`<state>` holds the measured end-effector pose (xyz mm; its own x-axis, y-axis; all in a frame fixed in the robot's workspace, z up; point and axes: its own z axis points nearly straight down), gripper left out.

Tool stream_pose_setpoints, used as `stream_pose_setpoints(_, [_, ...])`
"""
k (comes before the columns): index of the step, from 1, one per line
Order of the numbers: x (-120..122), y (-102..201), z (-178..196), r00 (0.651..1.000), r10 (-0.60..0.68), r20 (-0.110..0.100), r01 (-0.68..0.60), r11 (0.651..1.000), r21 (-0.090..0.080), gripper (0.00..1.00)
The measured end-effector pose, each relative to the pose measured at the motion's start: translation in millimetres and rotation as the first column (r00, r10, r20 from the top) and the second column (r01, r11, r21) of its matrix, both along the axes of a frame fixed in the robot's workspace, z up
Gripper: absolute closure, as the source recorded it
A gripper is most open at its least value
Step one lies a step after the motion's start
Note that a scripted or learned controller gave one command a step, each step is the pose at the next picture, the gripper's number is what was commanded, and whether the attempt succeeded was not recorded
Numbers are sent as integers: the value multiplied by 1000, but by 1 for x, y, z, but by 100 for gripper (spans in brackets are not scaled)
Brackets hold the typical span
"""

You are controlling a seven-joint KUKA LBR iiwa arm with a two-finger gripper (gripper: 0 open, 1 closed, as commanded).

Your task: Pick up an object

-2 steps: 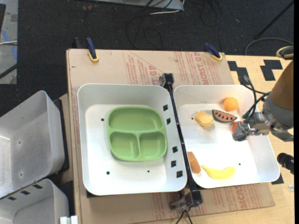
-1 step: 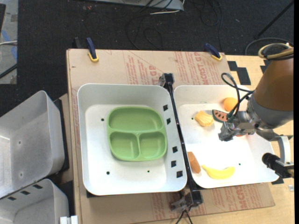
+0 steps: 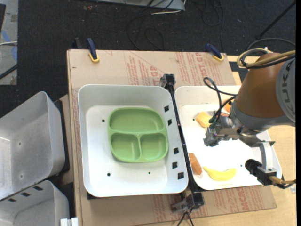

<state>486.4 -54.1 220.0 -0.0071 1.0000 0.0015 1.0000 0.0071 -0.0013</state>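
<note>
So off to the gripper's left there's a green divided plate (image 3: pixel 138 134) sitting in the left bin (image 3: pixel 89 126). Closer in, an orange hot dog (image 3: pixel 194 164) and a yellow banana (image 3: pixel 220 173) lie just below the gripper (image 3: pixel 211 139), with an orange-yellow piece (image 3: pixel 203 119) just above it. Can't tell how its jaws stand.

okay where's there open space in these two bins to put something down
Left bin: bare floor rings the green divided tray, widest in front. Right bin: bare at the back; crowded in front around the gripper, yellow wedge, hot dog and banana.
</note>
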Motion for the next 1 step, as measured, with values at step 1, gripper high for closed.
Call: stream_pose_setpoints(1, [5,47,-3,1000,0,1,0,1000,-1,100])
